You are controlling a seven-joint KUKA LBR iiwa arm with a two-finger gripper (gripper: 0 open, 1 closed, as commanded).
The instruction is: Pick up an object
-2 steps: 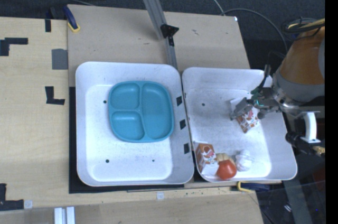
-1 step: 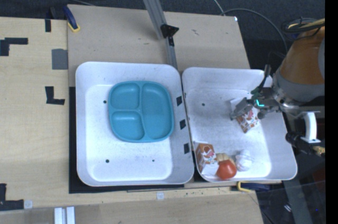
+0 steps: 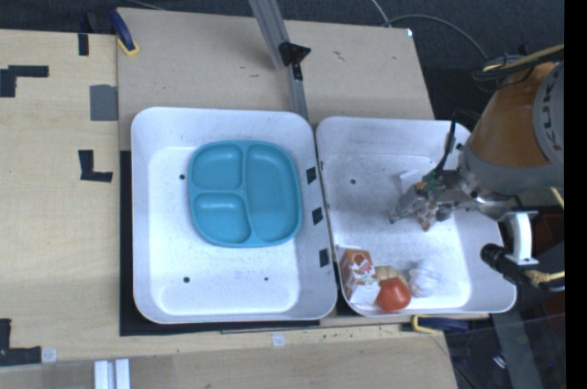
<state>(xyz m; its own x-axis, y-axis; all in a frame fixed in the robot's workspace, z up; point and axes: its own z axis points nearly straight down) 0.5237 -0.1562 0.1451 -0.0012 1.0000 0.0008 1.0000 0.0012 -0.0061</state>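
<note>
— How do the jaws stand?
— Cannot tell; the gripper (image 3: 417,205) hangs low over the right bin's (image 3: 367,149) bare middle, open floor to its left.
— The objects?
— A red tomato (image 3: 393,294), a printed packet (image 3: 358,269) and a clear wrapper (image 3: 424,277) crowd the near rim. Print unreadable.
— The left bin (image 3: 156,286)?
— A blue divided plate (image 3: 245,193).

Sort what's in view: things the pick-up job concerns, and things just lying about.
Job:
two-finger gripper above the right white bin
round red tomato-like object
small red-and-white packet
clear crinkled wrapper

Lying about:
teal three-compartment plate in the left white bin
</note>
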